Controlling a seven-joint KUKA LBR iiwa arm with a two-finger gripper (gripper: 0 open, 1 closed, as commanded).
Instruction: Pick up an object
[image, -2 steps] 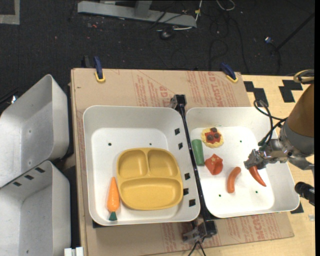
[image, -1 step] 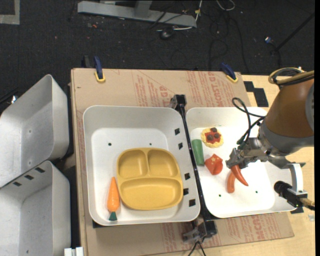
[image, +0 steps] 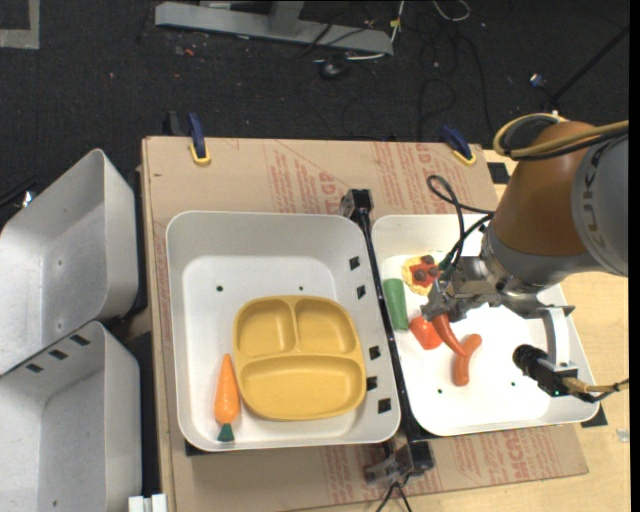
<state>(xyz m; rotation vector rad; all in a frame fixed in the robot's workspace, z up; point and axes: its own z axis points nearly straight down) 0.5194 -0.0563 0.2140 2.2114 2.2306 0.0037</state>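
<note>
**Desk:** What do we see at the left of the bench?

**Photographer:** We see a shallow white plastic bin (image: 190, 300) on a brown cardboard sheet (image: 280, 170). A yellow plastic tray with three compartments (image: 298, 357) lies flat in it. An orange toy carrot with a green tip (image: 227, 392) lies just beside the tray's left edge, green end toward the near wall.

**Desk:** And across the divider?

**Photographer:** In the second shallow white bin (image: 500, 410) we first meet a short green toy cylinder (image: 396, 303) lying near the left wall. Behind it and to the right sits a small yellow piece with red bits on top (image: 418, 270). In front of that lies a stubby red toy piece (image: 425, 332), with a curved orange-red toy sausage (image: 462, 358) touching its right side.

**Desk:** Where is the robot?

**Photographer:** The grey arm with the orange band (image: 555, 210) reaches in from the right. Its two-finger gripper (image: 445, 298) hangs low over the bin, right above the red piece's upper end and between the yellow piece and the sausage. We cannot tell whether it is spread or pressed together, nor whether it touches the red piece.
</note>
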